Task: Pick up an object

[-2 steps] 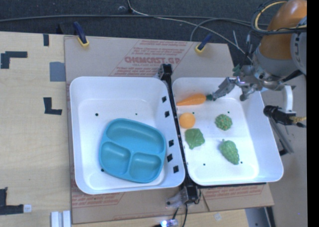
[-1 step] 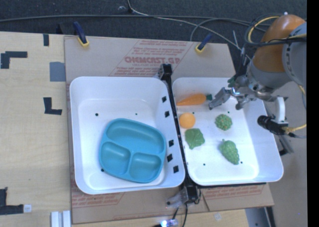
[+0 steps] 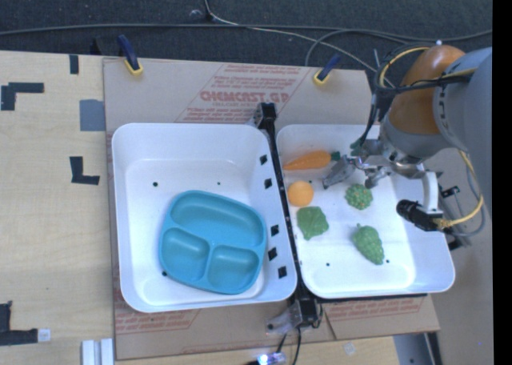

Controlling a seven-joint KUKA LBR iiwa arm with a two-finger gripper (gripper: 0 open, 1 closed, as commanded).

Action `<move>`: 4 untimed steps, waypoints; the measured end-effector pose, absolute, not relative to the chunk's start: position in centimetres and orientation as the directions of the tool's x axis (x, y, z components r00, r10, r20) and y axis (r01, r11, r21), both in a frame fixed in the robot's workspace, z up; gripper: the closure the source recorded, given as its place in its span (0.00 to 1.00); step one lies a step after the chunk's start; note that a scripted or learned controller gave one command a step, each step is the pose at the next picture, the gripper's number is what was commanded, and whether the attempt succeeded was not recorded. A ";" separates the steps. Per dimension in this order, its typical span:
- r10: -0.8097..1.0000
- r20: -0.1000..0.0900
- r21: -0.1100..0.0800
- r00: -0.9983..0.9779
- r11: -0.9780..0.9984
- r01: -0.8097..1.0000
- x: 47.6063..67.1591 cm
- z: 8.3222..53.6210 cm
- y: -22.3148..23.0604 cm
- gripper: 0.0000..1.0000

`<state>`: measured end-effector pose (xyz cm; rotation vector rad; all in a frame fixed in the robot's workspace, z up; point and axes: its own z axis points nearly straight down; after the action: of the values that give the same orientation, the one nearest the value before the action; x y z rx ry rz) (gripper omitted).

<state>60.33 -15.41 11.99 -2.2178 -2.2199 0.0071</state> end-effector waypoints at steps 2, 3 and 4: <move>1.000 -0.008 0.016 -0.003 0.003 1.000 60.8 10.1 -15.5 1.00; 1.000 0.000 0.002 -0.002 0.002 1.000 61.6 14.6 -15.2 1.00; 1.000 -0.001 0.005 -0.001 0.001 1.000 61.7 20.7 -15.8 1.00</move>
<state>61.70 -15.81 20.74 -2.2233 -2.2256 -0.0039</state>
